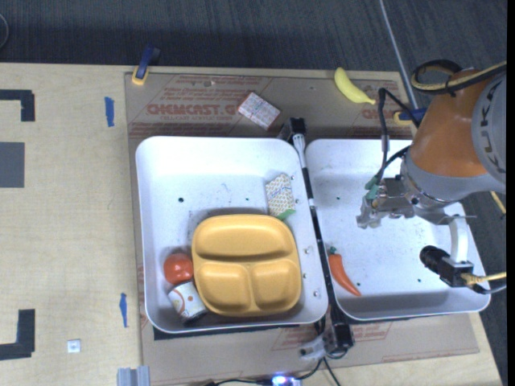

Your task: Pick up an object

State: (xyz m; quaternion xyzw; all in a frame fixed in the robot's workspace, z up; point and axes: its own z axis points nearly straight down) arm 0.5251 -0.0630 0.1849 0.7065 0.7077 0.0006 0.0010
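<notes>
Faded red lettering runs along the cardboard sheet [193, 107] beyond the left bin, reading roughly "CHEMCAST", though its last letters are hidden under a small card [258, 109] whose own red pattern is too small to read.

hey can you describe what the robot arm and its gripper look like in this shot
The arm is bulky and rounded, with a broad orange band above a grey wrist section. Thin black cables loop along its top and down its side. The gripper is a small grey metal piece with a bit of green on it. Below sits a white bracket with a black cylinder.
</notes>
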